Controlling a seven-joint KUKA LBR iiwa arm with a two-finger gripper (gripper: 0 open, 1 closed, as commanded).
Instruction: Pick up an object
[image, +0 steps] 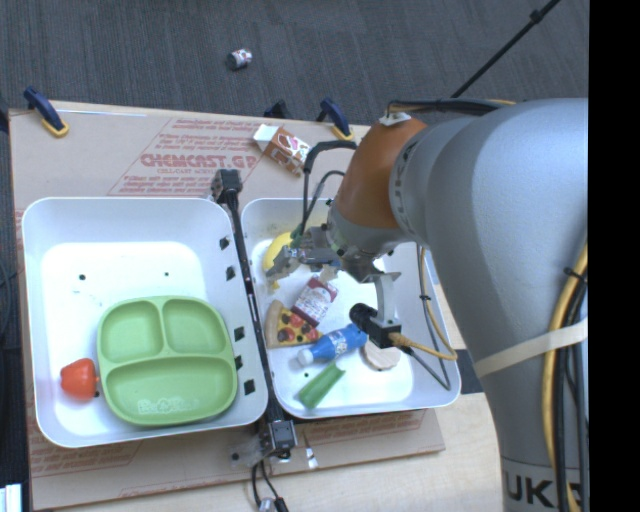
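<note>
Camera view: you see gripper (297, 252) low in right bin (432, 390), at yellow banana-like piece (277, 250) (fingers blurred, cannot tell if apart or clamped). Nearby: pizza slice (289, 324), blue bottle (333, 345), green piece (320, 385). Left bin (40, 240): green divided plate (166, 360), red tomato (78, 378) just beside.

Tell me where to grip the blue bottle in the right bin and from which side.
Grip the blue bottle across its blue midsection, coming from above. It lies on its side, white cap end pointing left, so its long sides are exposed. Set the fingers across its narrow width; the green piece and pizza slice crowd both ends.
</note>
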